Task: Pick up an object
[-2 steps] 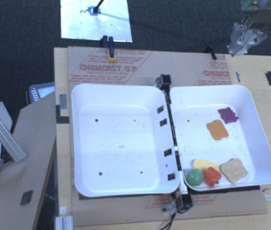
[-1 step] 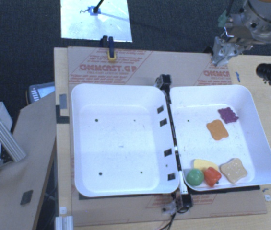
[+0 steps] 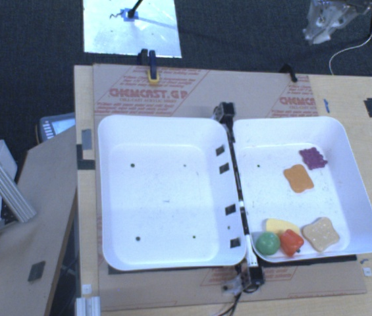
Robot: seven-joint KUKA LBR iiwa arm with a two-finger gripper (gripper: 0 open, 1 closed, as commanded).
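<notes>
The grey metal gripper (image 3: pixel 327 15) hangs parked off the bench at 1 o'clock, finger state indeterminable, probably to keep the right shallow white plastic bin (image 3: pixel 344 143) unobstructed, where candidate objects cluster at 5 o'clock, including a round green toy ball (image 3: pixel 267 243).

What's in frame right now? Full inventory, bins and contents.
white bins: 2, white, side by side on the bench
purple piece: 1, purple, right bin, far right area
orange piece: 1, orange, right bin, just nearer than the purple piece
yellow piece: 1, yellow, right bin, near edge
green ball: 1, green, right bin, near left corner
red piece: 1, red-orange, right bin, between green ball and toast slice
toast slice: 1, tan, right bin, near right corner
yellow clamp: 1, yellow and black, far edge of board
claw: 1, grey, above the floor beyond the bench, top right
</notes>
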